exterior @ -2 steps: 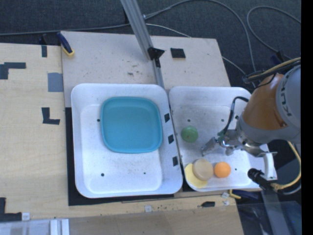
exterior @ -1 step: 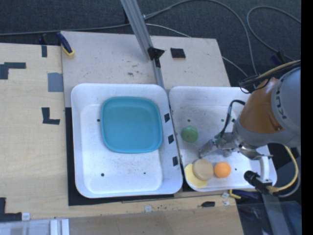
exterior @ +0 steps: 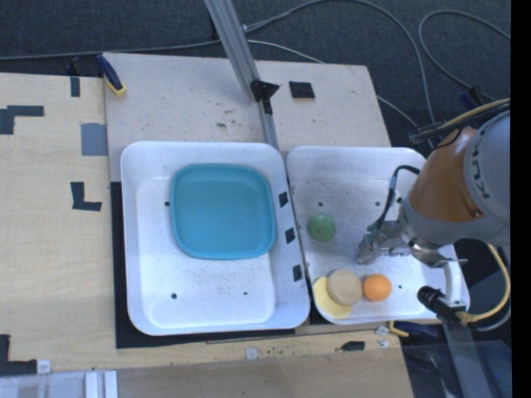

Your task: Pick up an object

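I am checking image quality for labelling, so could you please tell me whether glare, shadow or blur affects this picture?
In the camera view, the light is even; the blue plate carries a soft sheen with no harsh glare, the hand looks slightly soft against the right bin, and the green ball and orange ball stay distinct.
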Controlling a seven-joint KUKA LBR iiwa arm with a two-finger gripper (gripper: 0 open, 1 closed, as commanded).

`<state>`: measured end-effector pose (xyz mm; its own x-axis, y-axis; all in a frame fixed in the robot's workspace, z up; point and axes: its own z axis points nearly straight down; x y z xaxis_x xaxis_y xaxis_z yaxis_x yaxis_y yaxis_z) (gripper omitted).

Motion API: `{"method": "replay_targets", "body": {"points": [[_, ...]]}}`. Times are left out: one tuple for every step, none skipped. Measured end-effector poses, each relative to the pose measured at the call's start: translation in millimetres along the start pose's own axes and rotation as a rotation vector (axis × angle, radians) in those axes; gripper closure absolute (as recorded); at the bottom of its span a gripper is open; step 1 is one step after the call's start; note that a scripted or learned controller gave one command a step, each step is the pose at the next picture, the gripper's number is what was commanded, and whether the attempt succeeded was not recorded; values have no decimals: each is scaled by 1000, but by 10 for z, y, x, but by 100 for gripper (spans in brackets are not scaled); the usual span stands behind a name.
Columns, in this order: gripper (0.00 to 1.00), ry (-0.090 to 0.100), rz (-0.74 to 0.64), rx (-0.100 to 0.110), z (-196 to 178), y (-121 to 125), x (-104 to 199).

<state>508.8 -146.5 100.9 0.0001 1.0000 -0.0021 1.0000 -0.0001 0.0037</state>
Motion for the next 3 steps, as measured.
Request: {"method": "replay_targets", "body": {"points": [[100,2,-1,1,-446,71,46],[100,2,0,1,-898,4,34],[100,2,-1,0,-1393,11,35]]}}
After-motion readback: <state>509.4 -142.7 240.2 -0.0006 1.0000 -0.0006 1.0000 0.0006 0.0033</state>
